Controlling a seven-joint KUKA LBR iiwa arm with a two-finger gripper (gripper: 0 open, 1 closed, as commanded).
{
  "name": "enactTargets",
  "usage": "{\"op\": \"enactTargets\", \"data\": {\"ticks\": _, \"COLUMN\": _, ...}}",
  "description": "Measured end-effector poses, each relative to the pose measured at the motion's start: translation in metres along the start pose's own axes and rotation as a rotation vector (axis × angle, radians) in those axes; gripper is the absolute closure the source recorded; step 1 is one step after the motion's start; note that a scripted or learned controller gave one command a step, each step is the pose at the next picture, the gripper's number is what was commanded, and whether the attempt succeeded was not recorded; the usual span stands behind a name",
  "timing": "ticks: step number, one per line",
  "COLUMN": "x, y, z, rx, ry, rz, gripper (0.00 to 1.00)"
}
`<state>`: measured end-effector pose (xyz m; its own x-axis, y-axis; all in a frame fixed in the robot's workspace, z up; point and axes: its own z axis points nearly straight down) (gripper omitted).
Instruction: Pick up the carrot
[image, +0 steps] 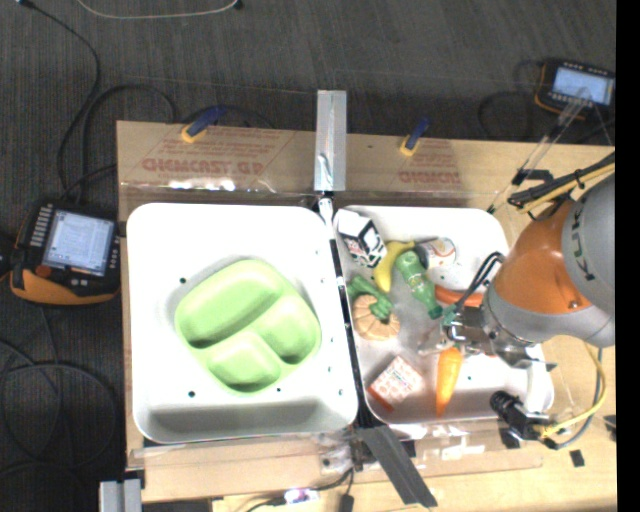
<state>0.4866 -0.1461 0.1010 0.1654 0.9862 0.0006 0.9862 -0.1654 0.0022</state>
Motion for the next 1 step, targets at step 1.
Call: {"op": "enactTargets", "data": {"ticks": 1, "x": 0.0364, "y": 0.0539, "z": -0.09, "rx": 0.008, "ry": -0.004, "rz": 0.029, "gripper": 1.0}}
